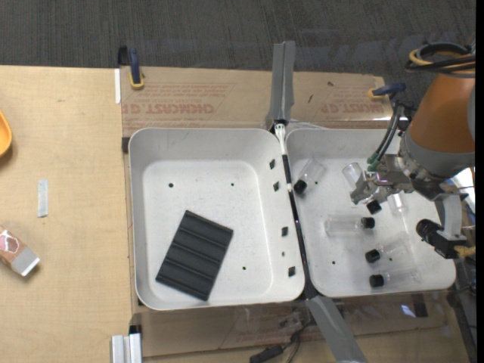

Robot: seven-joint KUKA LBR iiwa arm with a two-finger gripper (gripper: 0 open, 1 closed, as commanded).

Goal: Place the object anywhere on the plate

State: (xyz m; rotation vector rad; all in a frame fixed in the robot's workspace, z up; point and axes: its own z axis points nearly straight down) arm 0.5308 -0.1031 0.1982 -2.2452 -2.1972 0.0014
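A black ribbed plate (195, 255) lies tilted on the floor of the left bin (151, 146), toward its front. Several clear vials with black caps lie in the right bin (318, 286): one near the divider (301, 185), one mid-bin (342, 225), and two toward the front (373, 255) (376, 280). My gripper (370, 196) hangs low over the middle of the right bin, close to another clear vial (352, 174) and just above the mid-bin vial's cap. The arm's grey and orange wrist (442, 119) hides the bin's far right part.
Cardboard (197, 104) lies behind the bins, held by blue clamps (134, 68) (387, 91). On the wooden bench to the left are a small grey strip (42, 198), a red-and-white tube (17, 252) and an orange item (4, 134) at the edge.
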